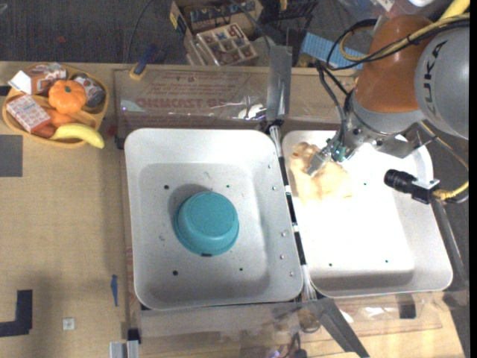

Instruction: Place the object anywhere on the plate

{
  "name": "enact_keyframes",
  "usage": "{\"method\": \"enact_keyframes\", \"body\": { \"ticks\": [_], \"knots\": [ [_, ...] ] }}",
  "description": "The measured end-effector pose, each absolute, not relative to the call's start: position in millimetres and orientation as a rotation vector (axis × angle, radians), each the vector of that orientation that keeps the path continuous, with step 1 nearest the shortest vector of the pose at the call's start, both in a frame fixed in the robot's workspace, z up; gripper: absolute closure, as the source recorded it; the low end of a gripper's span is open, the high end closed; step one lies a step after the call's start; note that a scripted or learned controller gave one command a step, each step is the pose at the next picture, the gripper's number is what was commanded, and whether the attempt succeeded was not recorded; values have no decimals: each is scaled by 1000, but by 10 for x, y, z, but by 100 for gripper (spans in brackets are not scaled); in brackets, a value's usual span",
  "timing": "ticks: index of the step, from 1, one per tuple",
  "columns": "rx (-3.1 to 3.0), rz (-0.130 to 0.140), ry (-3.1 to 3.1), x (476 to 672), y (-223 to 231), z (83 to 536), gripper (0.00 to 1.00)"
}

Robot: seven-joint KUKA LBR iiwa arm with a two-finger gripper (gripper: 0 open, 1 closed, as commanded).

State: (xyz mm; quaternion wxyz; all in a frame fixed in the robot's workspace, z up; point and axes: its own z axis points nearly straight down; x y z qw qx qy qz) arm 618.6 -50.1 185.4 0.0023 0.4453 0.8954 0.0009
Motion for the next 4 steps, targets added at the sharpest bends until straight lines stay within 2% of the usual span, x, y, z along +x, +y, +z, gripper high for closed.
{"method": "enact_keyframes", "body": {
  "ticks": [1,2,3,4],
  "knots": [
    [1399,2,2808,6197,-516,2256,100],
    [818,2,3031,6005,-55,2163,100],
    [204,3,3132,5895,468,2151,100],
    [5,2,3139,5597,891,2172,100]
  ]
}}
